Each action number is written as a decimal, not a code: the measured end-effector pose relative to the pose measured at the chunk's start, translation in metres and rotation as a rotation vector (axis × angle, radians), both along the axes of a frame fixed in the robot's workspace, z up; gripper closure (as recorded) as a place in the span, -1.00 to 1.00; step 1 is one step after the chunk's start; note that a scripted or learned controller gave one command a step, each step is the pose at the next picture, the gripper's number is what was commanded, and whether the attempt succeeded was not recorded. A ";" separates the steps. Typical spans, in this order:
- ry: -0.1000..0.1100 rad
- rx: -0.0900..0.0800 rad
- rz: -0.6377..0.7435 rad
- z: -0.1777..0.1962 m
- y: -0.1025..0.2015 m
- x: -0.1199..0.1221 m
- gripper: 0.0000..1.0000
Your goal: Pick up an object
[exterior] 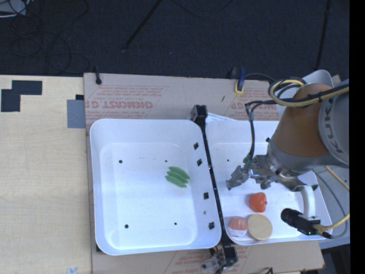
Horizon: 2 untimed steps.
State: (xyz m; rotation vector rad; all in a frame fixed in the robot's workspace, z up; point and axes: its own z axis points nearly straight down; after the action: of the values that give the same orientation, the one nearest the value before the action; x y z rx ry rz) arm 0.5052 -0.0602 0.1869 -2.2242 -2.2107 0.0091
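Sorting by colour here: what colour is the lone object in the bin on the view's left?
Green; the object shows best in the camera view.

found two bins side by side on a cardboard sheet (171,96). noted in the left bin (131,187), right of its middle, a pod bunch (177,176). noted in the right bin (228,144), near the front wall, a small dome (238,224) just beside a flat disc (260,226) on its right, and just behind the disc a rounded fruit piece (257,201). spotted the gripper (236,180) over that bin, behind and left of the fruit piece.
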 end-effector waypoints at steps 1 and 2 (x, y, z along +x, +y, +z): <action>-0.003 0.001 0.001 -0.103 -0.031 -0.032 -1.00; -0.012 -0.005 0.004 -0.099 -0.100 0.044 -1.00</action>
State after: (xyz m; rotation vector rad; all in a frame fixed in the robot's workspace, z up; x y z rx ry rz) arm 0.5487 -0.1600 0.0883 -2.2282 -2.2241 0.0007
